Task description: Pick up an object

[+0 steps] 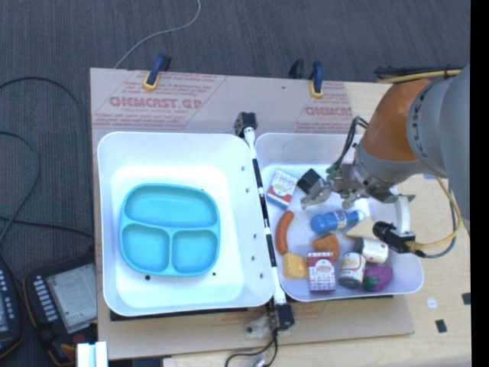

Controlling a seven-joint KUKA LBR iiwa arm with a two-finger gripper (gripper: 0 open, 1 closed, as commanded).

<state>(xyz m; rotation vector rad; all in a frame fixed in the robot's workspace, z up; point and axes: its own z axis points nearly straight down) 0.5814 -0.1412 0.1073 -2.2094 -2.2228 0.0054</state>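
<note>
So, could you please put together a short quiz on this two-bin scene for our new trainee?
1. True or false: the blue divided tray lies in the right bin.
2. Which item lies nearest the gripper? A) blue bottle B) purple toy C) orange sausage
3. How many compartments does the tray have?

Key:
1. False; it lies in the left bin.
2. A.
3. Three: one long, two smaller.
</note>
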